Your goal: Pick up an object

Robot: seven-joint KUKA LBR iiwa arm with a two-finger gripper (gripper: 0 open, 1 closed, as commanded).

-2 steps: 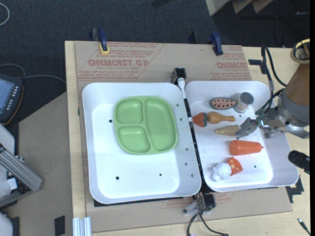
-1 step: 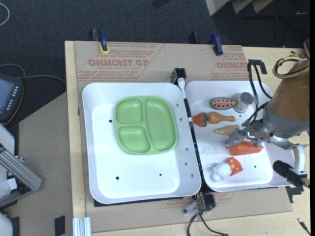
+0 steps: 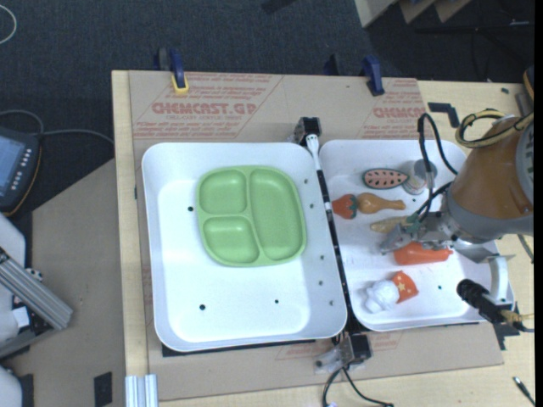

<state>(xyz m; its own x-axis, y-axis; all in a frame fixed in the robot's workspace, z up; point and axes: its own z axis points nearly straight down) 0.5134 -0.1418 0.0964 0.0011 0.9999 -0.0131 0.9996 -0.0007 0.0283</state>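
Observation:
My gripper [image 3: 407,234] is low in the middle of the right bin [image 3: 441,312], reaching in from the right under the orange band of the arm [image 3: 492,176]. It sits right over a tan piece [image 3: 389,225] and just above an orange carrot-like toy [image 3: 422,255]; no object shows clearly in its grasp. A drumstick toy with a red end [image 3: 370,203] lies to its upper left. A watermelon slice toy [image 3: 384,177] lies beyond that. A white and orange toy [image 3: 392,291] rests near the bin's front.
The left bin [image 3: 170,295] holds a green divided plate [image 3: 252,215]. A small grey round piece [image 3: 420,175] sits near the watermelon slice. Black cables [image 3: 428,142] loop over the right bin's far side. Blue clamps [image 3: 372,73] grip the board's far edge.

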